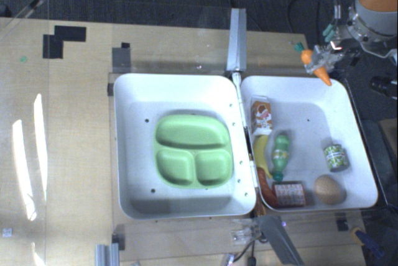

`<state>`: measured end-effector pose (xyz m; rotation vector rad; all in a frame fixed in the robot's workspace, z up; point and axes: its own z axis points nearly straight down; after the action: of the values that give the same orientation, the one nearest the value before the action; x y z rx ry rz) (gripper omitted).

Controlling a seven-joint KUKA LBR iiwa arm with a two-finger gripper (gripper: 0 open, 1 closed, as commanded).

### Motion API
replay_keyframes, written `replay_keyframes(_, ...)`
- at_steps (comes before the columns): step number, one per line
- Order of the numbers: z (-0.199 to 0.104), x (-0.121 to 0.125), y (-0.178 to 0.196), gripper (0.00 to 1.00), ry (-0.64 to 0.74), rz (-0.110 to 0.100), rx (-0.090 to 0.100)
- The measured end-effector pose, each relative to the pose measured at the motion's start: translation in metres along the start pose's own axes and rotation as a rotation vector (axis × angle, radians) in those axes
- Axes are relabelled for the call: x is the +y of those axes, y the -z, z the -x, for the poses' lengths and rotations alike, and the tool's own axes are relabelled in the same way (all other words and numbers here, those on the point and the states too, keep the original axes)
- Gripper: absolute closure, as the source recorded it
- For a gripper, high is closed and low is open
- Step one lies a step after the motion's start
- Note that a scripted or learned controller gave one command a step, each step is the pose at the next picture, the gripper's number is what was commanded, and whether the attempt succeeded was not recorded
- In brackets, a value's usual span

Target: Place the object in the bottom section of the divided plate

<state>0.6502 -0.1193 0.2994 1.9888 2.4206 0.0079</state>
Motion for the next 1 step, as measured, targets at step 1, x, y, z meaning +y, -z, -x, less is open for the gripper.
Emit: replay_keyframes(1,-0.0510,0.0185,-0.0280,1.00,0.126,-0.004,0.002)
